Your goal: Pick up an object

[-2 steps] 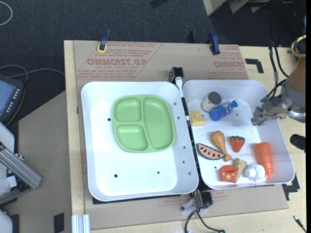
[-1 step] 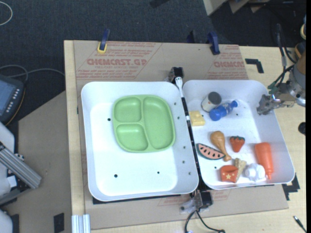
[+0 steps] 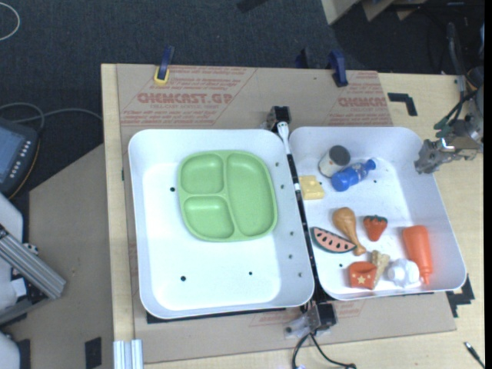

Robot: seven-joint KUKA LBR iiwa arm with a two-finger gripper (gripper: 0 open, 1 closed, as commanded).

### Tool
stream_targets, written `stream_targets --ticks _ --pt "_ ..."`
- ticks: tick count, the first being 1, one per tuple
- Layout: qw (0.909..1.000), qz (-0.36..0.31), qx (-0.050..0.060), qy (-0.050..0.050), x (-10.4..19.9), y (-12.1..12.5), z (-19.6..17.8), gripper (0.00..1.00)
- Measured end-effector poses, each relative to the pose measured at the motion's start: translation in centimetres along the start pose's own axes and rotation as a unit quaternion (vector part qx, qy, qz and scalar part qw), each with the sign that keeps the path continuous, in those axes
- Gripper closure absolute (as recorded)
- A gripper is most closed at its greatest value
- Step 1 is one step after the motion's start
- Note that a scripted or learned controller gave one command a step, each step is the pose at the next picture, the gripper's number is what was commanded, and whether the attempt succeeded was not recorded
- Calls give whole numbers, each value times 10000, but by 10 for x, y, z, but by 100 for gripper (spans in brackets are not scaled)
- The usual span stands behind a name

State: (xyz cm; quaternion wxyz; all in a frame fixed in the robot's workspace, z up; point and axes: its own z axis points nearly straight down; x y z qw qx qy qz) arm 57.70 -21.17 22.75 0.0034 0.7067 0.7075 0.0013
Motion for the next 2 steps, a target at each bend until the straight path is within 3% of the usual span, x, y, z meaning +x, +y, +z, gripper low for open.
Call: stream_targets --ticks 2 --pt "10000 -20 50 32 101 -37 8 100"
